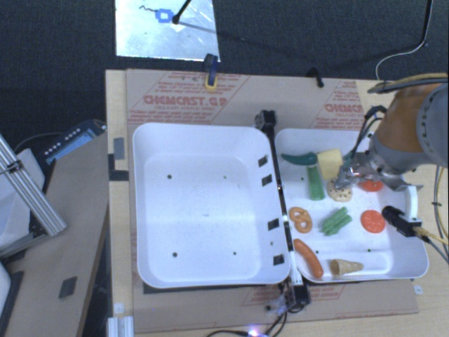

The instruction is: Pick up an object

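The two-finger gripper point(342, 181) stood low in the right white bin point(393, 262), directly over a round speckled beige cookie point(341, 193) beside a pale yellow block point(330, 163). Finger state could not be determined. No object was lifted; pickup remained outstanding.

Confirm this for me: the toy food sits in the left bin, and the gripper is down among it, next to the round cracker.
Not quite. The camera view shows the toy food in the right bin, not the left bin. The rest holds: the gripper is down among the pieces, right beside the round cracker, with the yellow block and the green stick close by.
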